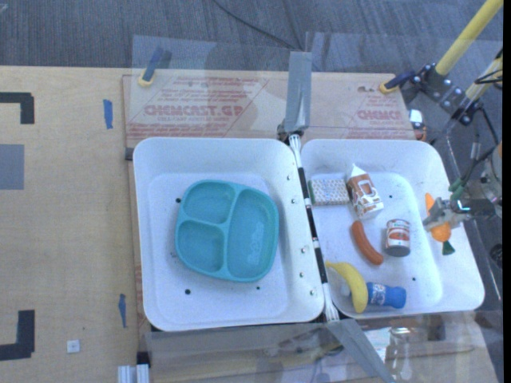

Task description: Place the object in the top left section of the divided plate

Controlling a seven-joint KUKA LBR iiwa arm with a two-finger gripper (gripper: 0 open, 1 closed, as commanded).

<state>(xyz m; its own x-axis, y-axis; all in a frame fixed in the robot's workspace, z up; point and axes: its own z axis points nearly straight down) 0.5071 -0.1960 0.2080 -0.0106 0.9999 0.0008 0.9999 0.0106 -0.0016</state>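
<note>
At the right edge of the frame, level with the middle of the right bin [467, 290], some small orange and green parts on a grey bracket [447, 214] hang over the bin's right rim. Whether these are the jaws, and how far apart they stand, cannot be told; nothing is seen held there. A yellow pole [471, 30] slants in from the upper right corner of the frame, ending in dark fittings above the bin.

The divided plate [227, 230], teal, lies in the middle of the left bin [152, 174]. It is flat, with two small sections on its left side, one above the other, and one large section on its right. All three sections hold nothing.

The loose things all lie in the right bin. A banana [354, 282] lies at the lower left of that bin, long axis running from upper left to lower right, curved. Just beside its lower end, a small blue and white bottle [387, 295] lies on its side, pointing left to right. An orange sausage-like piece [367, 243] lies near the bin's middle, long axis slanting from upper left to lower right. Just right of it stands a small can [398, 237]. Above them, a small carton [363, 191] lies tilted, its peaked top toward the upper left. A speckled flat block [327, 190] lies just left of the carton, long axis across the frame.

Which of these is the task's object cannot be told.
</note>
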